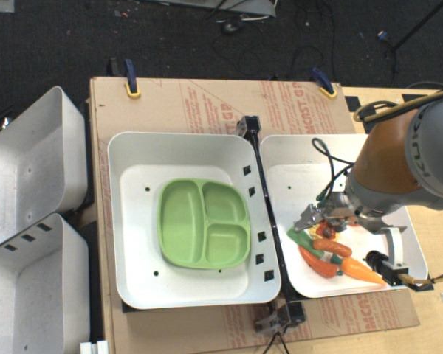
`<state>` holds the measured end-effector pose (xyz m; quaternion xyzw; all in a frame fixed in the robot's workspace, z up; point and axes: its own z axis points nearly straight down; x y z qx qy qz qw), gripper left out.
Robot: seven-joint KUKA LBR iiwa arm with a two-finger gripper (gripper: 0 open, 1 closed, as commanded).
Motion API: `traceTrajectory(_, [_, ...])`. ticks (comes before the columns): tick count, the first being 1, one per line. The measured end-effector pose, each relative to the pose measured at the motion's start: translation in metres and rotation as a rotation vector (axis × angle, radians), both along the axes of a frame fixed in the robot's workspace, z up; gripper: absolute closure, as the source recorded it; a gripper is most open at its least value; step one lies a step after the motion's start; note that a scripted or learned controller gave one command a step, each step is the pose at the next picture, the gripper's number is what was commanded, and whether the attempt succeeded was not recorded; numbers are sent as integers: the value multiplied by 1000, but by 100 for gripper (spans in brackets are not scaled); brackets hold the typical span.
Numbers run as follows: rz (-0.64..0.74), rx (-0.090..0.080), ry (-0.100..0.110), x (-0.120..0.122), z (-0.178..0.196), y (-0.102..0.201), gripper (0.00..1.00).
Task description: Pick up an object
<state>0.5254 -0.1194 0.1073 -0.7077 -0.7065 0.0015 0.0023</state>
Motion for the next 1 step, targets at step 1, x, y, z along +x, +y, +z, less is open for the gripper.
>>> traceTrajectory(1, [-1,-1,-5,2,13,0,100])
